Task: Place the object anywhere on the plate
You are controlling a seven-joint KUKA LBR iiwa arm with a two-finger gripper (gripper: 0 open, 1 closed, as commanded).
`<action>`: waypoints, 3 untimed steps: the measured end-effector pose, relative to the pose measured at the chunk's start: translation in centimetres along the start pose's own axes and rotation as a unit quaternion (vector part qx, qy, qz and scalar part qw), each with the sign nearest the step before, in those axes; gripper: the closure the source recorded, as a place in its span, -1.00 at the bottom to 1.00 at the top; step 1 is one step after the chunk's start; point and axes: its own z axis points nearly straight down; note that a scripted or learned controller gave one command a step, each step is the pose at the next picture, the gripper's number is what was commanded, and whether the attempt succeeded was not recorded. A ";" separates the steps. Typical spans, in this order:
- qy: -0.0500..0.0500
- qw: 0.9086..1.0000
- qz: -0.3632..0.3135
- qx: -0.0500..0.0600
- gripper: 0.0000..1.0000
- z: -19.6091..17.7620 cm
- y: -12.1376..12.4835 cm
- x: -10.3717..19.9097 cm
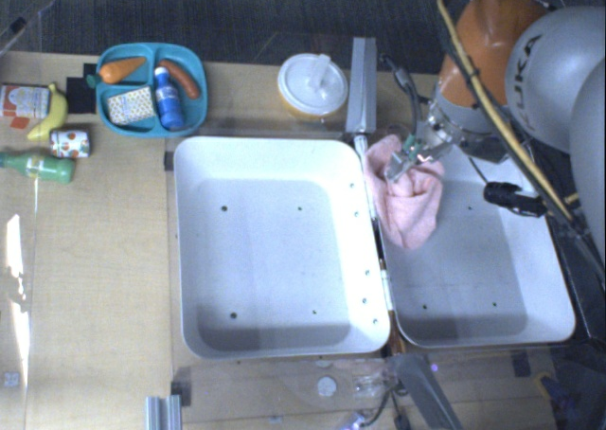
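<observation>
Gripping the pink cloth [412,203] in the end effector [409,159] over the right bin [492,314]; next, carry to a plate.

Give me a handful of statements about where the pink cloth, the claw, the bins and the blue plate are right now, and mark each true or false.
1. The crumpled pink cloth sits at the upper left of the right white bin. True.
2. The claw is at the cloth's top edge. True.
3. The cloth lies on the blue sectioned plate. False: that plate is on the bench beyond the left white bin, holding toy food.
4. The arm reaches in from the left. False: from the right.
5. The round white-lidded yellow container is inside the left bin. False: it stands behind the bins.
</observation>
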 end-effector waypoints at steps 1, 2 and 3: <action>0.000 1.000 -0.003 0.000 1.00 -4.0 0.2 0.0; 0.000 0.979 -0.203 -0.001 1.00 -3.2 2.9 4.5; 0.000 0.919 -0.394 -0.002 1.00 -4.7 5.8 8.8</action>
